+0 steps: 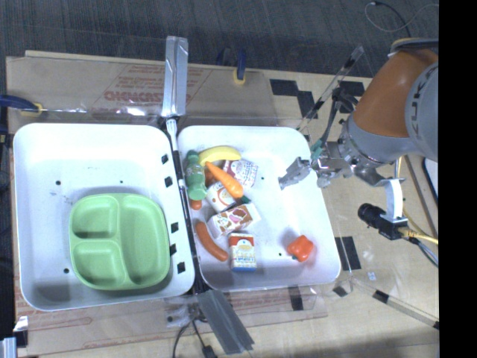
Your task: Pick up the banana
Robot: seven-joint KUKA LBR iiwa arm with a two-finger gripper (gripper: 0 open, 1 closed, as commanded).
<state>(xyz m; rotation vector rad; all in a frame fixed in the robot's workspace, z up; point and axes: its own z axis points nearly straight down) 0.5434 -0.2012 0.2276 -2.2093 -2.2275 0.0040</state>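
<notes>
Two white bins [45,200] sit on the bench; the banana [218,154] lies at the right bin's back-left, well apart from the claw [291,176], whose finger state I cannot tell.

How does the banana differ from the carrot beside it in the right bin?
The banana is yellow and curved; the carrot is orange and straight. The banana lies against the bin's far wall, the carrot slants down across the pile of cartons. Both are long toy foods in the right bin, and they touch.

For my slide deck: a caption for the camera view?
Gripper over the right bin, banana lying untouched at its far-left corner.
</notes>
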